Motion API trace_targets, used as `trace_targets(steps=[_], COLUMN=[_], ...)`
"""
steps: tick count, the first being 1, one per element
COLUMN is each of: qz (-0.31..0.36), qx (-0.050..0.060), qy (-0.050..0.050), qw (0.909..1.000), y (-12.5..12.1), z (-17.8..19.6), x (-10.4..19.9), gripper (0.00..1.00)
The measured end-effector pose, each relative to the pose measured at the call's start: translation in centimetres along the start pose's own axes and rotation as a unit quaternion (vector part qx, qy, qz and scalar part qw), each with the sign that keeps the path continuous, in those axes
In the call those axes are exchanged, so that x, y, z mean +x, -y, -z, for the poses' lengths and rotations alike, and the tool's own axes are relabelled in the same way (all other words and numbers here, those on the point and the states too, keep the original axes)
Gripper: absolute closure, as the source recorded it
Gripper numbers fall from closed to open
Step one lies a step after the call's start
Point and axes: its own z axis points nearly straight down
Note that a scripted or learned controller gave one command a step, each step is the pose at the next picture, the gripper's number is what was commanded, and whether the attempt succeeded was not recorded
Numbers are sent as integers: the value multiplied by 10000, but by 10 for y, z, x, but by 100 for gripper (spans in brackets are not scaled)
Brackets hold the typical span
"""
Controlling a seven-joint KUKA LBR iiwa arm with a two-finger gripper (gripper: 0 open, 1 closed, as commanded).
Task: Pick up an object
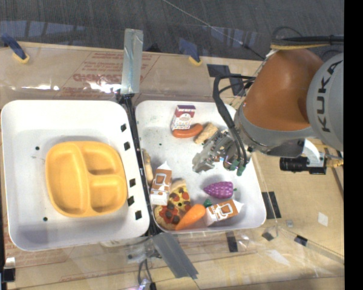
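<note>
Gripper [207, 159] hangs low over right bin [150, 116], arm angled leftward.

We are recording two white bins, left bin [18, 132] and right bin [154, 116], each showing small black marks. A yellow divided tray [85, 177] is lying in the left one. In the right one we are noting a red-and-white carton [183, 117], an orange-red sausage [186, 132], a tan bread piece [206, 132], a purple grape bunch [219, 190], an orange carrot [191, 217], a pizza slice [175, 201] showing yellow with red spots, and two brown-and-white cartons [161, 185] [222, 211]. The arm [278, 95] is showing orange over grey, and the gripper [215, 153] is showing grey metal.
</note>
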Motion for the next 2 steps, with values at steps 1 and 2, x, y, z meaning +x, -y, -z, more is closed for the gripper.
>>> trace_targets(steps=[1,2], qz=[2176,274], qx=[12,-1], qy=[-92,27], qw=[9760,9996], y=[43,12], z=[-126,-161], x=[-1,11], gripper=[100,100])
